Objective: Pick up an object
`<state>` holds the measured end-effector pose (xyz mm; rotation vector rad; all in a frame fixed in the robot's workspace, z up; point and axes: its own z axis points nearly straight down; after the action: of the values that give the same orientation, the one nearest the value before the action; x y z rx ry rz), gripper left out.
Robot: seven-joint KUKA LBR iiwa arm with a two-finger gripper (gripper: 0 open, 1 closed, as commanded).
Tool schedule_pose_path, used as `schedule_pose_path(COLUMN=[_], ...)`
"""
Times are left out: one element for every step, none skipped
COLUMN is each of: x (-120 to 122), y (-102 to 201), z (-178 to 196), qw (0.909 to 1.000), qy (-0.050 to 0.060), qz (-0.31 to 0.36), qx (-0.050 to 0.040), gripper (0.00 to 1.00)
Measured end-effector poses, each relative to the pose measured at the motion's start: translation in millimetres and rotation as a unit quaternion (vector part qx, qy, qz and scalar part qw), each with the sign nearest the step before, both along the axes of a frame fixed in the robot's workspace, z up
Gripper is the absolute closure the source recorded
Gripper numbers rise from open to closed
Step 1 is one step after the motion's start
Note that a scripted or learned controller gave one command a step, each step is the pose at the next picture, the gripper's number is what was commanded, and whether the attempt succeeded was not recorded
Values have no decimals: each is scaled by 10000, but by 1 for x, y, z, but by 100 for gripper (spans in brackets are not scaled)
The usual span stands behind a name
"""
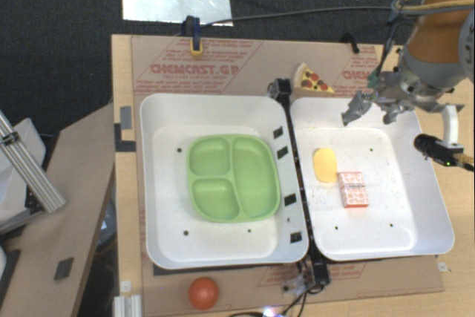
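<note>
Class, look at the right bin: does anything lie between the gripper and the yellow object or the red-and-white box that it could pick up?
Nothing visible does. The gripper hangs over the far edge of the right bin. The yellow object and the red-and-white box lie side by side on the bin floor nearer the camera, with bare white floor between them and the gripper.

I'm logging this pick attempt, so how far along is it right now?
Nothing looks picked up yet. The yellow piece and the small red box both lie on the floor of the right bin, side by side. The gripper hangs over the bin's far edge, open, with nothing between its fingers. Left to do: move over one item, come down, close and lift.
</note>
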<state>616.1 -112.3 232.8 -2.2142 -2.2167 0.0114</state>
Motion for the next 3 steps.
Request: schedule_pose_path(x=[2, 2, 1], y=[0, 1, -1], z=[8, -55, -118], qw=[10000, 10000, 10000], qy=[-63, -43, -41], qz=[10, -1, -3], qx=[-6, -2, -2], gripper=[0, 0, 0])
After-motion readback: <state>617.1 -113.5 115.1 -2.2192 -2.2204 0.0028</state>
